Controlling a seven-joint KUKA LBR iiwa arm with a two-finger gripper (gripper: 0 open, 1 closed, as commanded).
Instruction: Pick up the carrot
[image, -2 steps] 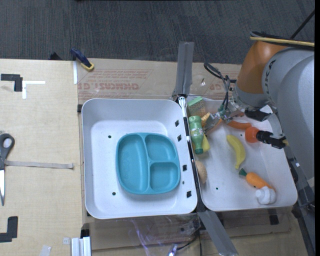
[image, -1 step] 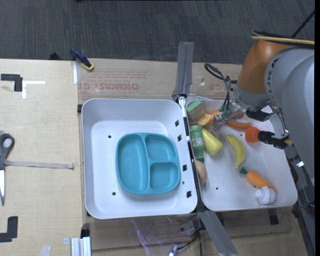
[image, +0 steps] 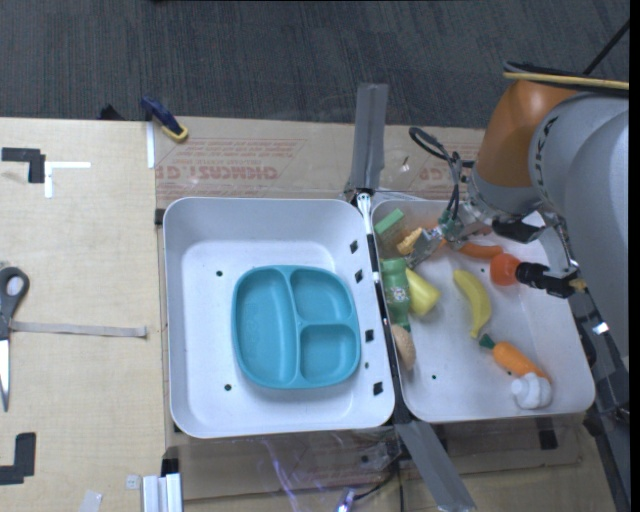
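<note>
Toward the front corner of the right bin (image: 560, 400), your carrot (image: 511, 357) is lying on the white floor, its green-tipped end pointing up toward the banana (image: 473, 300) and its thick orange end pointing down toward a small white object (image: 531, 391) that it is nearly touching. Its long axis is running on a slant, from upper left to lower right as you are looking down.

Your claw (image: 447, 234) is hanging at the far side of the same bin, well apart from the carrot, with the banana lying between the two. So the carrot is sitting toward the front and a little to the right of the claw. You cannot tell from here whether the claw is released or clenched; nothing is showing in its grip.

The arm (image: 560, 130) is reaching in from the right, bent over the bin's far edge, wrist pointing down and leftward. Judging by this, you are needing a move toward the front, then a turn across the carrot's slant.
</note>
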